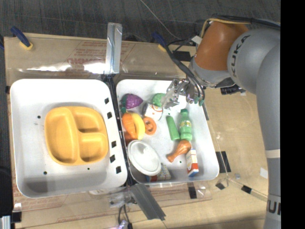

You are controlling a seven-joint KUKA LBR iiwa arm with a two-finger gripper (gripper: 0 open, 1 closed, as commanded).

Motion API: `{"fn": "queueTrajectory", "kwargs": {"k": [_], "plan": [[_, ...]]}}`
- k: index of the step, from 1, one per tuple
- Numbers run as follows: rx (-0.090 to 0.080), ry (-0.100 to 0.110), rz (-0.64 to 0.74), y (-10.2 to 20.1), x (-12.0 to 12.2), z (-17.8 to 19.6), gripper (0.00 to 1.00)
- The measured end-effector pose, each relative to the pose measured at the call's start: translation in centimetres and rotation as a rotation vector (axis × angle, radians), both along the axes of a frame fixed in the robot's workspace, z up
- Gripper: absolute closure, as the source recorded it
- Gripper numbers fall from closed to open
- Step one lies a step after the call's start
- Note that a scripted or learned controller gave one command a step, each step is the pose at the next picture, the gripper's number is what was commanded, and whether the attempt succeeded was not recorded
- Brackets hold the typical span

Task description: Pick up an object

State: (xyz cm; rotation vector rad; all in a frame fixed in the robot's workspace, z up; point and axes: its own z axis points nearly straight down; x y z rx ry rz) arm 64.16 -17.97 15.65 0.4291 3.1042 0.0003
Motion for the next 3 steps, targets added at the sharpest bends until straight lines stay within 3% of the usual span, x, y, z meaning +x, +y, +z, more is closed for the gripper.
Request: {"fn": "queueTrajectory", "kwargs": {"k": [1,2,3], "plan": [[0.0,-0.002,-0.122,3.8,-1.6,8.5,1.0],[0.0,0.005,0.051,7.5,0.2,6.4,1.0],[0.0,0.002,-0.213,6.5,0.1,12.9,1.0]]}}
